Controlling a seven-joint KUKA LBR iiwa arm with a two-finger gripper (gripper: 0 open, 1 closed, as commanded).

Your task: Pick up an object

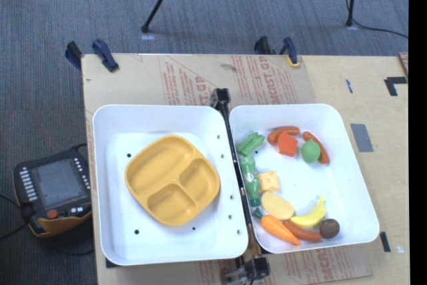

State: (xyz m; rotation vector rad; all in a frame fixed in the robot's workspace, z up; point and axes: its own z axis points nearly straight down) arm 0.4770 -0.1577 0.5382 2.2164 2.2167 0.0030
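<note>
yellow plastic, a three-part tray [173, 179], sits in the left bin [107, 143]. in the right bin [347, 163] we see toy food: green beans [251, 143] by the left wall, a cheese cube [269, 181], carrot [279, 228], banana [309, 214]. we cannot tell the gripper's state.

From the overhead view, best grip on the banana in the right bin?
Probably the middle of the banana, fingers closing across its narrow width, coming straight down. It lies flat and curved near the front of the right bin. The potato-like piece is close on its left and sausage just below it, so the raised tip end looks freer.
</note>
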